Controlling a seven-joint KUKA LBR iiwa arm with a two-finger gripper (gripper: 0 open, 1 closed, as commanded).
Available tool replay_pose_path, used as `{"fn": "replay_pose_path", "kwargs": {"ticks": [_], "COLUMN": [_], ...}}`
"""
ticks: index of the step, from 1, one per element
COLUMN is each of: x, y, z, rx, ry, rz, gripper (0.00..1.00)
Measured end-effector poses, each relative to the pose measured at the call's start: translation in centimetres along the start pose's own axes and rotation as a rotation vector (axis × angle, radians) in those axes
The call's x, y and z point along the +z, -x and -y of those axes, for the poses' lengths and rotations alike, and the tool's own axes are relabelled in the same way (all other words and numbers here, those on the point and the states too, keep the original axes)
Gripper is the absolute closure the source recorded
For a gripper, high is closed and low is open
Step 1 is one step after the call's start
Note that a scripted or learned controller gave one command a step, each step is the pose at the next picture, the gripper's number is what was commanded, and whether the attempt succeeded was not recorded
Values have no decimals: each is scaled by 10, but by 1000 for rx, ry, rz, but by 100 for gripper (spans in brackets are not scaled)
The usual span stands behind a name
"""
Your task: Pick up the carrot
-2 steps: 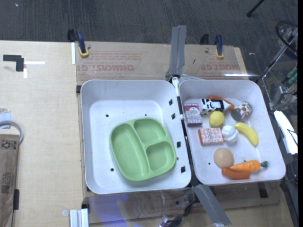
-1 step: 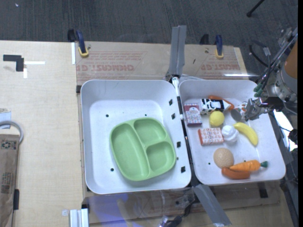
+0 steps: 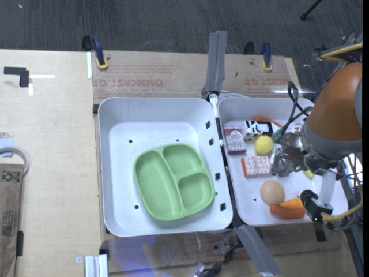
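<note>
Carrot [image 3: 287, 209] below hand [image 3: 282, 165], apart.

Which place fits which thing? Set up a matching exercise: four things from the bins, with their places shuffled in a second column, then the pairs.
Things:
1. carrot
2. green divided plate
3. yellow ball
4. tan egg-shaped thing

Places:
A. left bin, alone
B. right bin, near front edge, lowest in view
C. right bin, just above the carrot
D. right bin, towards the back, beside a small red box

Pairs: 1-B, 2-A, 3-D, 4-C
</note>
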State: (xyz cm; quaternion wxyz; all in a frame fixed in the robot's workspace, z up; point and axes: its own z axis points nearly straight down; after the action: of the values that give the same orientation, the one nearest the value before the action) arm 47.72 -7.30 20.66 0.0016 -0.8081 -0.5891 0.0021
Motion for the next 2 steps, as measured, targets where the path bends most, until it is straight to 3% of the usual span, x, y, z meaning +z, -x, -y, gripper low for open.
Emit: {"fn": "replay_pose_path", "kwargs": {"ticks": [1,2], "x": [-8,-176], "y": [1,5], "z": [-1,-32], "rx": [1,81], "ry": [-2,3], "rz": [2,2], "gripper": [100,100]}}
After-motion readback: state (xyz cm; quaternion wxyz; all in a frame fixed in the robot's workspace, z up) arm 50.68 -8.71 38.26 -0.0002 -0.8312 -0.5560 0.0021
